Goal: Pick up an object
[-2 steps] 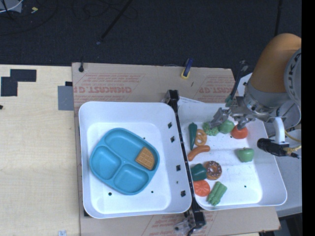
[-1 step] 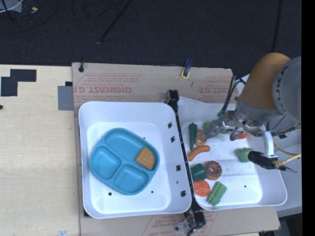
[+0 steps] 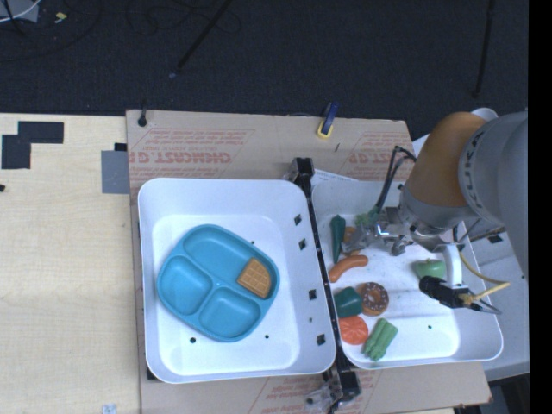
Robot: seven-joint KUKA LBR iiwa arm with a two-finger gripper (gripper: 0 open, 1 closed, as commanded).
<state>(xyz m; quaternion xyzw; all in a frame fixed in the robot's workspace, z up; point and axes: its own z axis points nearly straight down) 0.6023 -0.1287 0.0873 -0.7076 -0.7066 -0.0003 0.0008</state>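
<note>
My gripper (image 3: pixel 385 234) hangs low over the upper middle of the right bin (image 3: pixel 483 345), with the arm reaching in from the right. Just to its left lies a green and orange vegetable piece (image 3: pixel 337 231), and an orange sausage (image 3: pixel 348 266) lies just below it. Further toward the front are a chocolate donut (image 3: pixel 374 297), a dark green block (image 3: pixel 348 301), a red tomato (image 3: pixel 353 329) and a light green vegetable (image 3: pixel 380 338). A small green bit (image 3: pixel 366 222) shows right at the gripper's left side. I cannot make out whether anything sits between the fingers.
The left bin (image 3: pixel 172 198) holds a blue divided plate (image 3: pixel 194 279) with a tan waffle (image 3: pixel 254 278) on its right part. A pale green thing (image 3: pixel 430 268) lies to the right of the gripper. A black divider (image 3: pixel 316 257) runs between the bins.
</note>
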